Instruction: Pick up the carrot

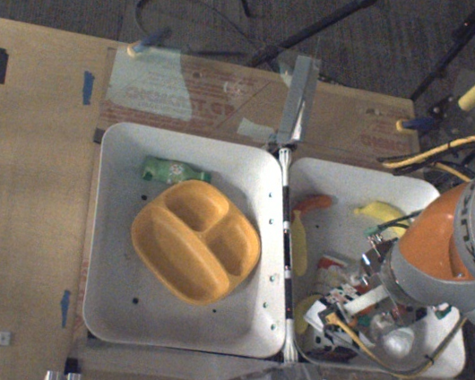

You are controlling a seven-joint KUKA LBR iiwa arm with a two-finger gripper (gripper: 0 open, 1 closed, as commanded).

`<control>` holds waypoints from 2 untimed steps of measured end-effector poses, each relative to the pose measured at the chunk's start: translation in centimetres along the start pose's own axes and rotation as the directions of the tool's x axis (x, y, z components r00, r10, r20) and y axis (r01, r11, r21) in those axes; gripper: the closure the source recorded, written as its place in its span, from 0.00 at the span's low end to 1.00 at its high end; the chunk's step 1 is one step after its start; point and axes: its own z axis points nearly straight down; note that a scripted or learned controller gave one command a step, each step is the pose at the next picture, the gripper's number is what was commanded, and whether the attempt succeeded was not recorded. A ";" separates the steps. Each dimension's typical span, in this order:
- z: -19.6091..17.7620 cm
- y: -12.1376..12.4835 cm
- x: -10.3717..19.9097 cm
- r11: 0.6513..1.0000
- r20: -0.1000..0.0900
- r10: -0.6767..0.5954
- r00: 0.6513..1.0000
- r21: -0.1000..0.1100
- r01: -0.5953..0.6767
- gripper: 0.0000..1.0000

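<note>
Right bin [348,181]: I log the carrot [313,202] in its upper left corner, close to the dividing wall. A long yellow piece [299,245] lies just below along that wall, and a banana [380,210] sits to the right with bare floor between. The arm [444,257] hangs over the cluttered lower right; whether the jaws are open or closed I cannot tell. Left bin [116,209]: orange divided plate [197,241] central, green packet [175,171] near the upper edge, open margins elsewhere.

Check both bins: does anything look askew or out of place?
The orange divided plate sits turned at an angle to the walls of the left bin, beside a green packet. Nothing looks spilled or broken.
</note>
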 end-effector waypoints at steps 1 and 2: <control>-9.0 -2.9 2.3 0.999 0.025 -0.041 0.999 0.020 0.040 0.00; -0.8 0.8 1.0 0.994 0.026 0.105 0.994 0.016 -0.105 0.00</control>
